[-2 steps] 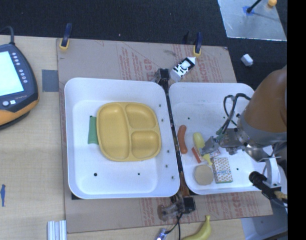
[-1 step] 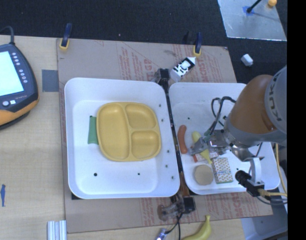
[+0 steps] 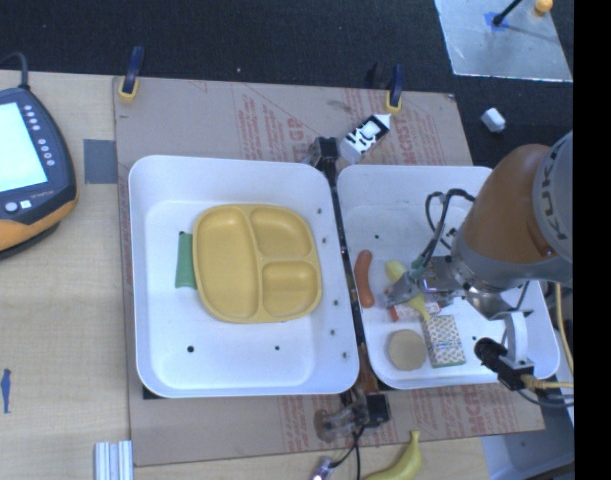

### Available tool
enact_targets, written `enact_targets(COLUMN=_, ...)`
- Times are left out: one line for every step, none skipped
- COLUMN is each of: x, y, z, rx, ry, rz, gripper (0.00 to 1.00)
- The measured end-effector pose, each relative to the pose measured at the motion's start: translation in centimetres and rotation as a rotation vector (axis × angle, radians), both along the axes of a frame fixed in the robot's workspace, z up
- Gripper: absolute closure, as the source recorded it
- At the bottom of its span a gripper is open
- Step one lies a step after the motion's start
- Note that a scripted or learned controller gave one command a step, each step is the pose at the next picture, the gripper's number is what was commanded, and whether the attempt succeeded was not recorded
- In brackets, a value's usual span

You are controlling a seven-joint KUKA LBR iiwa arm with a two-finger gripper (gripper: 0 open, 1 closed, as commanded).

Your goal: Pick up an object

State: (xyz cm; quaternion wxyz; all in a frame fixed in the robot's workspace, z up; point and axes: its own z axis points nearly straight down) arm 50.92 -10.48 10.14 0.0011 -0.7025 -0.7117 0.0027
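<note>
My gripper (image 3: 410, 290) reaches down into the right bin (image 3: 385, 183) from the right, its tip among a small cluster of objects. Under and beside it lie a yellow piece (image 3: 395, 268) and a small red-and-yellow item (image 3: 397, 306). A red-brown sausage (image 3: 363, 278) lies along the bin's left wall. A tan round cookie (image 3: 406, 349) and a patterned card-like packet (image 3: 445, 339) rest near the bin's front. The arm's grey body and orange band (image 3: 510, 208) cover the right part of this bin.
The left bin (image 3: 155, 338) holds a yellow divided plate (image 3: 257, 263) with a green strip (image 3: 185, 260) at its left edge. A tablet-like pendant (image 3: 20, 168) lies at the far left. A banana (image 3: 400, 461) lies in front of the bins.
</note>
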Motion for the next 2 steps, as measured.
enact_targets(x=1.3, y=9.1, z=9.1, rx=0.004, ry=-0.004, rz=-0.008, gripper=1.00)
enact_targets(x=0.3, y=13.7, z=9.2, rx=0.002, ry=-0.001, rz=-0.005, gripper=1.00)
